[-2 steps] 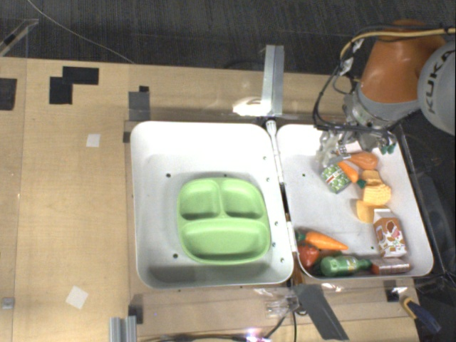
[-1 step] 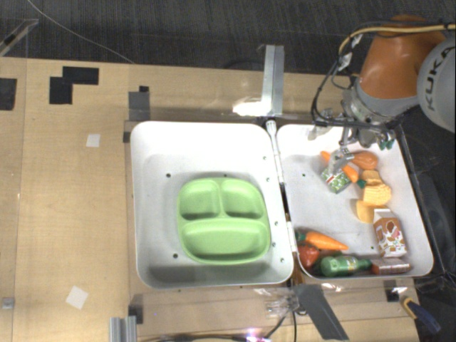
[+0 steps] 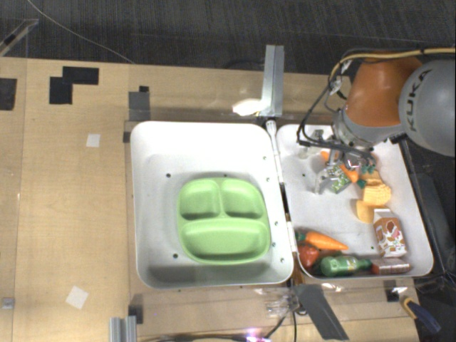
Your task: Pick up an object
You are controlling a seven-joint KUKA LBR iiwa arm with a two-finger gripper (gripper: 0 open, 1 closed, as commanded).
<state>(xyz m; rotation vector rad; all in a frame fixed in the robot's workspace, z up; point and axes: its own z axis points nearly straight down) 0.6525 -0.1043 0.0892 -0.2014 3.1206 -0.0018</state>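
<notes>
My pincer [image 3: 340, 175] hung low in the right bin [image 3: 308, 212], among a cluster of small toy foods near the far wall: a green-and-silver piece [image 3: 333, 182] and an orange bit [image 3: 349, 171] lay right at it. Whether it was clenched, released or grasping anything, I could not tell. Toward the near wall of that bin lay yellow chunks [image 3: 370, 199], a red-and-white packet [image 3: 389, 235], a carrot [image 3: 324, 241], a tomato [image 3: 308, 255] and a green bottle [image 3: 343, 265]. Left of that bin sat the other bin [image 3: 149, 155] with a green divided plate [image 3: 224, 219].
</notes>
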